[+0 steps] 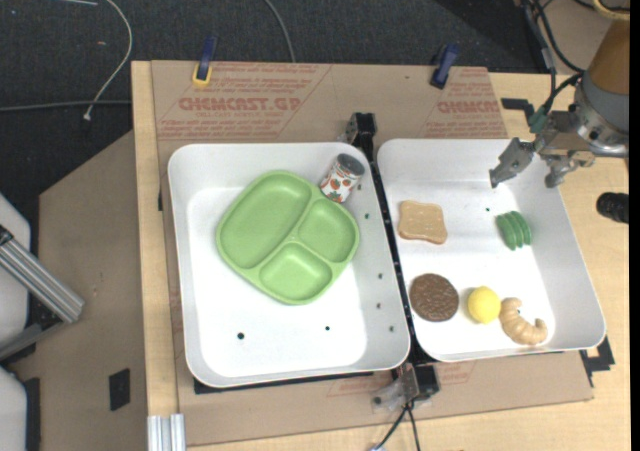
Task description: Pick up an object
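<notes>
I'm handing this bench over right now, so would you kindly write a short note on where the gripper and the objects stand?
Gripper: jaws open, holding nothing, above the far right corner of the right bin.
Right bin holds: toast slice, green pea pod nearest the gripper, brown round cookie, lemon, croissant.
Left bin holds: green divided plate and a small patterned cup lying against the plate's far edge.
Done: nothing picked up yet.
Left: lower onto one object, close on it, lift. The pea pod looks the shortest reach.
</notes>
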You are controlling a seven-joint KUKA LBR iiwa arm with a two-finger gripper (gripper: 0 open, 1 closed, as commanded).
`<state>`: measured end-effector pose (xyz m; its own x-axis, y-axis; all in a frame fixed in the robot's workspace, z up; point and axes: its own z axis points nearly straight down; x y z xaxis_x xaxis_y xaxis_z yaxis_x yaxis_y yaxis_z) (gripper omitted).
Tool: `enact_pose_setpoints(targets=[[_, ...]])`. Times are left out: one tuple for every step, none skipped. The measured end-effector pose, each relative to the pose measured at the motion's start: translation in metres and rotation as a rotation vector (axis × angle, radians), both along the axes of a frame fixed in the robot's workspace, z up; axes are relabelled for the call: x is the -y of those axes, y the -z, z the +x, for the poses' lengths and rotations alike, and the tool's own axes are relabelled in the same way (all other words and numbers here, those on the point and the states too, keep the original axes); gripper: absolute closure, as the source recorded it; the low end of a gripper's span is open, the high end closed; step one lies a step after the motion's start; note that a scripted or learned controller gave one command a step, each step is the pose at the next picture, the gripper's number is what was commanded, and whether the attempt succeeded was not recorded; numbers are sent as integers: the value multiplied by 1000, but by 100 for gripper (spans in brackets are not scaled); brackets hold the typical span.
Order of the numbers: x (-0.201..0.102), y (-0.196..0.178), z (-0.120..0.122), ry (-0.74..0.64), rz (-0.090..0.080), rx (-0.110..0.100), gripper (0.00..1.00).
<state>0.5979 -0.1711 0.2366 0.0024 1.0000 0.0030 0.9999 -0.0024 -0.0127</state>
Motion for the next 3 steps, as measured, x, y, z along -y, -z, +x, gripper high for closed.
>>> enact_pose_setpoints(targets=[[0, -7, 3, -3, -2, 12, 0], [-7, 46, -6, -3, -1, 8, 0], [-5, 91, -13, -2, -1, 6, 0]])
